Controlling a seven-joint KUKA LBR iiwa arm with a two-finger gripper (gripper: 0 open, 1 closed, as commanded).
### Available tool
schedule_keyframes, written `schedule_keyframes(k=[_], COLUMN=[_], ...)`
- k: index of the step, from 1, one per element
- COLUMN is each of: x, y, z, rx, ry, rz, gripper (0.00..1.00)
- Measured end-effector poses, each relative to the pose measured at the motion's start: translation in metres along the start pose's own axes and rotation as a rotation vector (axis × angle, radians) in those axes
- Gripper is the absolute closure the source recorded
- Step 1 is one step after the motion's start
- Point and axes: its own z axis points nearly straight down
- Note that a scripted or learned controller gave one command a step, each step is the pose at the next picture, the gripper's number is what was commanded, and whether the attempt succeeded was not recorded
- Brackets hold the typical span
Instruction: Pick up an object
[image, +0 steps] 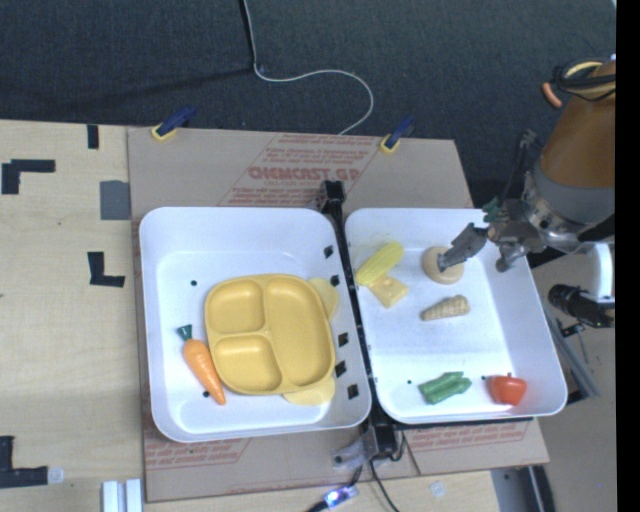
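A: While the gripper (476, 247) hovers at the right bin (530, 300), is anything lifted?
B: No. From the camera view its fingers spread wide, empty, beside the round beige piece (441, 264) lying on the bin floor; grasping remains

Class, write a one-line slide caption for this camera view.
Pincer poised over a round tan toy in the right bin.
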Motion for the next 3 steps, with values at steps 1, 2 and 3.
schedule_keyframes(k=[1, 2, 3], x=[0.003, 0.006, 0.007], y=[0.005, 0.005, 0.011], z=[0.062, 0.127, 0.151], rx=[0.004, 0.006, -0.019], ry=[0.0, 0.0, -0.003], rz=[0.0, 0.0, -0.002], gripper=[0.0, 0.0, 0.0])
